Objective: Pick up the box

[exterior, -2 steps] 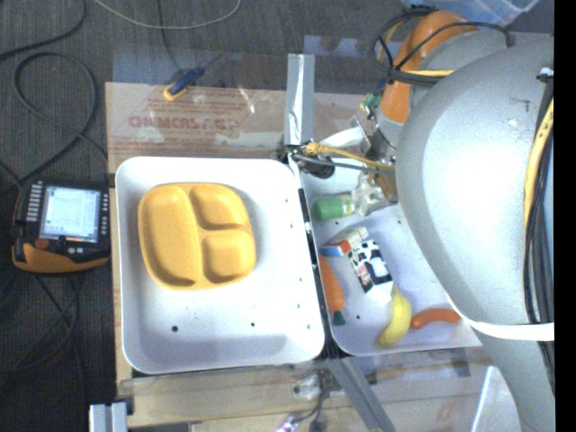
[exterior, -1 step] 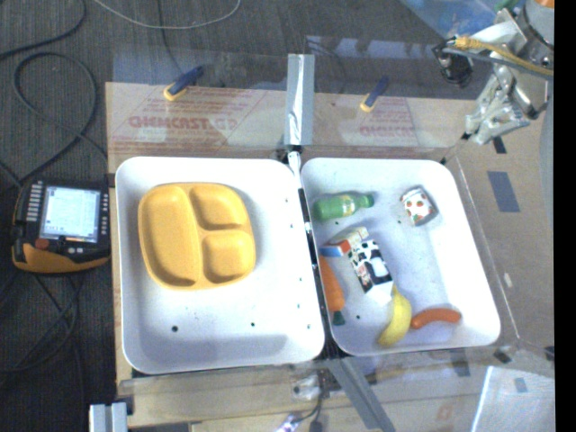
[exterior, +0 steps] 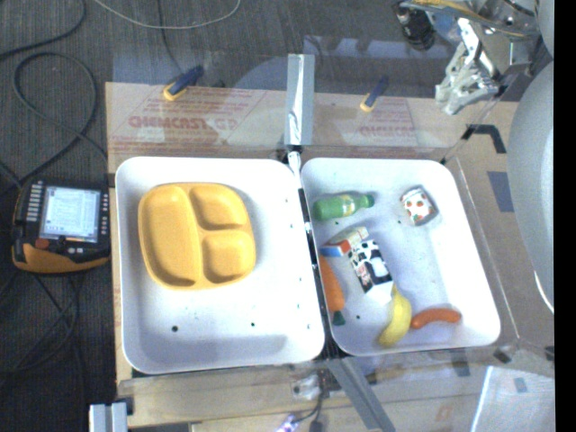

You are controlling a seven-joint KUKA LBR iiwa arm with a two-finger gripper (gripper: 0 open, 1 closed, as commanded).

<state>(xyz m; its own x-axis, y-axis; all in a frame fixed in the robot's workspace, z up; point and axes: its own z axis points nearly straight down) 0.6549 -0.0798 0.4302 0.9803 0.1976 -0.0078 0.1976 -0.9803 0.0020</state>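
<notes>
Reading the tool [exterior: 463, 79] as sitting off past the far right corner of the bench [exterior: 225, 120], outside both bins and well apart from everything in them. Not managing to tell whether clenched or released, nothing visibly gripped. Judging the reach as not yet begun.

Taking the box [exterior: 367, 261] to be the white carton with black patches, lying flat and slanted near the middle of the right bin [exterior: 454, 259]. Noting a blue-and-red end toward the bin divider. Guessing here, since a small white-and-red item [exterior: 418, 206] near the bin's far side could also count.

Seeing clutter close by: orange carrot-like stick [exterior: 333, 291] just beside the box on the divider side, banana [exterior: 394, 320] just past its near end, maybe touching, green bottle [exterior: 342, 206] near the far end, reddish sausage [exterior: 437, 316] further off. Ignoring the yellow tray [exterior: 198, 234] in the left bin [exterior: 225, 327].

Doing this well, probably:
- centring over the box's middle before dropping
- turning the wrist to close across the short side, matching the slant
- coming straight down, staying off the banana and the stick
- releasing fully before descent
- lifting slowly, checking the box is actually coming up

Risking most: clipping the banana, or sliding off the flat top face.
</notes>
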